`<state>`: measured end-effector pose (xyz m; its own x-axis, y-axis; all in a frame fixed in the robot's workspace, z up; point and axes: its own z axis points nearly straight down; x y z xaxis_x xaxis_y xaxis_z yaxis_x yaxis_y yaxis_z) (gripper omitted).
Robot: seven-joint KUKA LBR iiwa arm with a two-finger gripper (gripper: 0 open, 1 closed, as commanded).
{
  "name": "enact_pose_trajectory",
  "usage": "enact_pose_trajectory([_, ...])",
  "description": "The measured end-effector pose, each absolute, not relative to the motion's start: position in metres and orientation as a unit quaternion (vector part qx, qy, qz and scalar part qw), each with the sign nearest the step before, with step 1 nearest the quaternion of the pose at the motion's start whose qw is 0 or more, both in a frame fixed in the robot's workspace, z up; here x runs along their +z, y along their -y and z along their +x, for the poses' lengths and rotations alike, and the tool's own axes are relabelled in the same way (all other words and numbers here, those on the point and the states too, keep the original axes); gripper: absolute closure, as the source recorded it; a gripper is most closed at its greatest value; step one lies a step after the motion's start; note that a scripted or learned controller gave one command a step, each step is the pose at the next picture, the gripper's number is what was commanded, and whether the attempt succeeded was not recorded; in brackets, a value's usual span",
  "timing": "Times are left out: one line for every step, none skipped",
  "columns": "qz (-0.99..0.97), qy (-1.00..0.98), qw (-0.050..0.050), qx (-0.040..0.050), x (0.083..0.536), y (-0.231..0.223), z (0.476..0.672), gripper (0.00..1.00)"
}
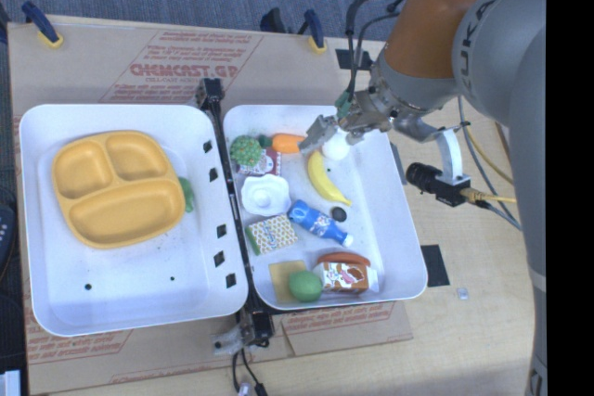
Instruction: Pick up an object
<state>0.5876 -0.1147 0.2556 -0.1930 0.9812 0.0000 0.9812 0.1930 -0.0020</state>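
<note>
Camera view: both bins from above.
Gripper point(327, 136): over right bin's point(394, 199) far edge, fingers spread, nothing between them.
Banana point(325, 178): just below gripper, near bin's middle.
Carrot point(288, 143): beside fingers, by far wall.
Left bin point(111, 278): yellow tray point(116, 187), bare floor in front.
</note>
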Motion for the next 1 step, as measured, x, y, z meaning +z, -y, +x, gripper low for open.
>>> enact_pose_trajectory([-0.617, 0.787, 0.001, 0.0008, 0.0913, 0.1431, 0.5869, 0.0])
